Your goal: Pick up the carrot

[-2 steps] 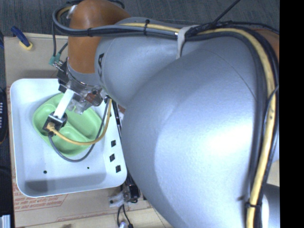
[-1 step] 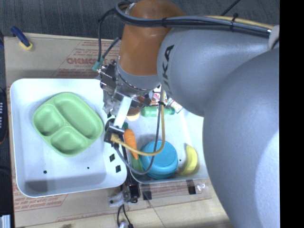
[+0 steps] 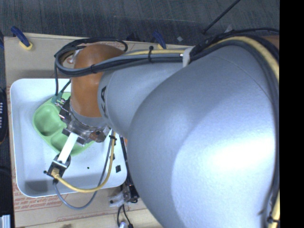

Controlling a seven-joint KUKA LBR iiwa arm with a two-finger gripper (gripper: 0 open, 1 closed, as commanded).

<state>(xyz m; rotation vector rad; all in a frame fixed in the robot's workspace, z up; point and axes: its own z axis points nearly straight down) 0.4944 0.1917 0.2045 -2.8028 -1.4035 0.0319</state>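
Carrot position: I cannot tell, probably hidden beneath the bulky grey metal arm (image 3: pixel 199 127). Its claw (image 3: pixel 91 134), clenched or released I cannot tell, sits low over the lumpy green plastic shape (image 3: pixel 47 120) in the shallow white bin (image 3: pixel 19 127). A blind close there risks seizing the green piece instead.

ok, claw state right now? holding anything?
Claw: cannot be told, open or shut, nor any hold. It is low over a green thing in the white bin.
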